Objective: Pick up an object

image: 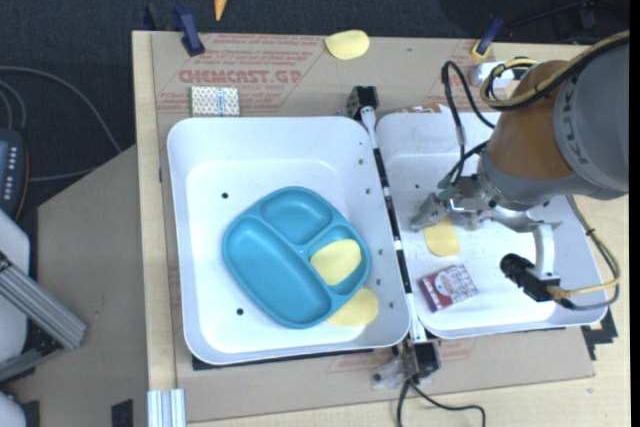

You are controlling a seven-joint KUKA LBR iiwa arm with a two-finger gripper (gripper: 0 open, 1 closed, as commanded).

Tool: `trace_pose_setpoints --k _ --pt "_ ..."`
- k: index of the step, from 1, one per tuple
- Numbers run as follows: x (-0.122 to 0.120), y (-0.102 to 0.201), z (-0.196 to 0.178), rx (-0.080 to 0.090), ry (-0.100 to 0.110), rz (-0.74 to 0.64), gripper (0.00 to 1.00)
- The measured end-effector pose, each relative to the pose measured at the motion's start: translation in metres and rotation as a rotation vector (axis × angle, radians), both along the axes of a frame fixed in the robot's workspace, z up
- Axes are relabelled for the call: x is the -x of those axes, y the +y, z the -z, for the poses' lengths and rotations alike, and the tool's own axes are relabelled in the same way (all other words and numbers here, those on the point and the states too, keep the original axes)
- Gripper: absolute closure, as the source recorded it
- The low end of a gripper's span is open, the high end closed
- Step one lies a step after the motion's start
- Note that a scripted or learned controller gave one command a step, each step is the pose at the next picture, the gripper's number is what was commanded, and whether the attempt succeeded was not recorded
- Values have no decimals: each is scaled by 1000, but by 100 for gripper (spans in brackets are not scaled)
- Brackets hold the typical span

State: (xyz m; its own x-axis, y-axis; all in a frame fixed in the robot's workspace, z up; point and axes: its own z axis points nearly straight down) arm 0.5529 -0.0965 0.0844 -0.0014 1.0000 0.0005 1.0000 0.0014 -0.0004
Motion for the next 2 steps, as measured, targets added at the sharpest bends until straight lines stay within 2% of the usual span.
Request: trace_pose_setpoints --k 1,2 --pt "24 5 0 -1 2 2 0" --pt "23 5 -10 0 -1 3 100"
